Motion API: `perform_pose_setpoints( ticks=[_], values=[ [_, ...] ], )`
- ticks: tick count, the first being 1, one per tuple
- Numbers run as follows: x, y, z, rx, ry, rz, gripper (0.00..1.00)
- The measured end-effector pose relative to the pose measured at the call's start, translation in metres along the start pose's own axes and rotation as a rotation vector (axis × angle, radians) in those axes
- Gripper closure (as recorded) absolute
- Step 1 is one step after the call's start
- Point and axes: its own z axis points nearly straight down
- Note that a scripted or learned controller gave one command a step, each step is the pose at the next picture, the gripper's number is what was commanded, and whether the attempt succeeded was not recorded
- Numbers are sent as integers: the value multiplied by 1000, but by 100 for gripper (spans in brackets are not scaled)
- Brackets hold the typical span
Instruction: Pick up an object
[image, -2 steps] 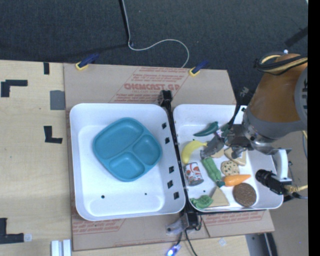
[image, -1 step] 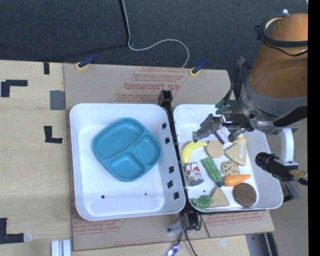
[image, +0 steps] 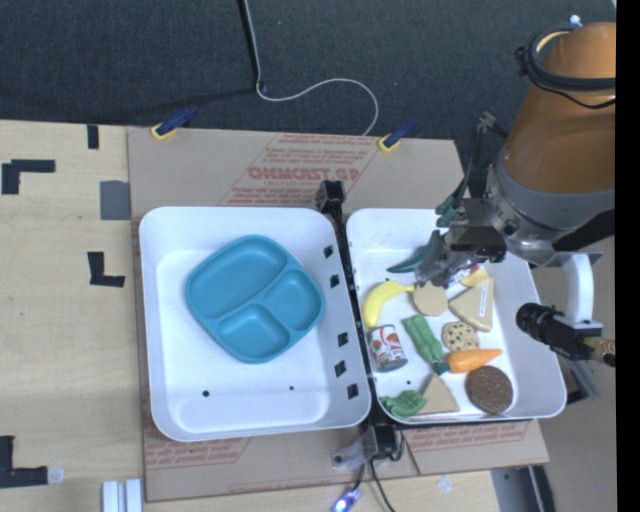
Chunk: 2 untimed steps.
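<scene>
The right bin holds several toy foods: a yellow banana, a small red and white can, a green pod, a chip cookie, an orange carrot, a brown round patty, a pale cheese wedge, a tan piece, a green leaf and a bread triangle. My gripper hangs low over the bin's upper middle, just above the tan piece and right of the banana. Its body hides what lies beneath it.
The left bin carries a blue divided plate. A black divider with clips runs between the bins. Cardboard lies under both bins, and a white cable loops behind.
</scene>
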Motion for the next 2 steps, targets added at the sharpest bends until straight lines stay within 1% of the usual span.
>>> perform_pose_setpoints(
  ticks=[1,2],
  values=[
    [43,0,48,2,0,-1,100],
    [69,0,16,-3,1,-1,100]
  ],
)
